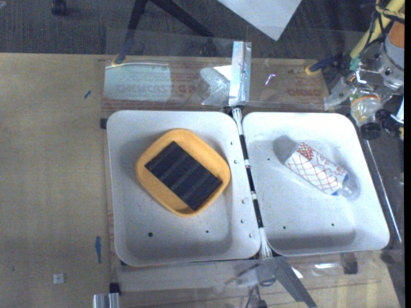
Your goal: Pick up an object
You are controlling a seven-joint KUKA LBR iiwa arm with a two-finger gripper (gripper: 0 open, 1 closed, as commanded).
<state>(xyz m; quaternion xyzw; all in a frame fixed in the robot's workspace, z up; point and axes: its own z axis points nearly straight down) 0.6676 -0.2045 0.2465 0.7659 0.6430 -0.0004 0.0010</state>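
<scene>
Clearly, a clear plastic bottle (319, 169) with a red-and-white patterned label lies on its side in the right bin (366, 233), long axis running diagonally from upper left to lower right, beside the left bin (128, 236) holding a yellow-rimmed dark pad (183, 172)

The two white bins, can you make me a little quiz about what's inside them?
1. True or false: the yellow square pad with a dark ribbed centre lies in the left white bin.
2. What lies in the right white bin? A) a blue cup B) a clear plastic bottle with a red-and-white label C) a green ball
3. Fill in: the bottle lies on its ____, slanted.

Key: 1 true; 2 B; 3 side.
</scene>
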